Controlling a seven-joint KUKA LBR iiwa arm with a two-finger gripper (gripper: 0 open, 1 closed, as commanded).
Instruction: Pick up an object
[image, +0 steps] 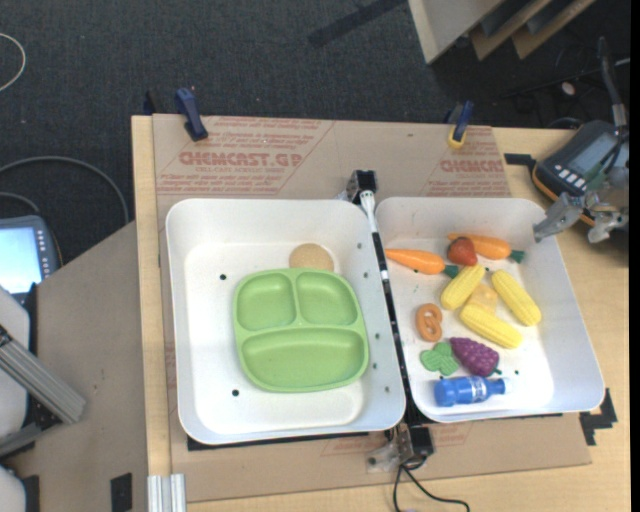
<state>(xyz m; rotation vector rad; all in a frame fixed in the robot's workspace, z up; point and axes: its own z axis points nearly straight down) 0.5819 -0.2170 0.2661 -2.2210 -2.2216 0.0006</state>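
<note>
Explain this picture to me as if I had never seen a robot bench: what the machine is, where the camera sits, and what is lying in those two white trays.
One camera looks down at a slant on a bench. The machine is a robot arm reaching in from the right; its gripper hovers at the upper right edge of the right bin, with nothing seen between its fingers.

The left bin holds a green divided plate and a round tan disc just behind it.

The right bin holds toy food: two carrots, a tomato, three corn cobs, a pretzel, purple grapes, a green leafy piece and a blue bottle lying on its side.

The job is to pick one of these up; it has not happened yet.
</note>
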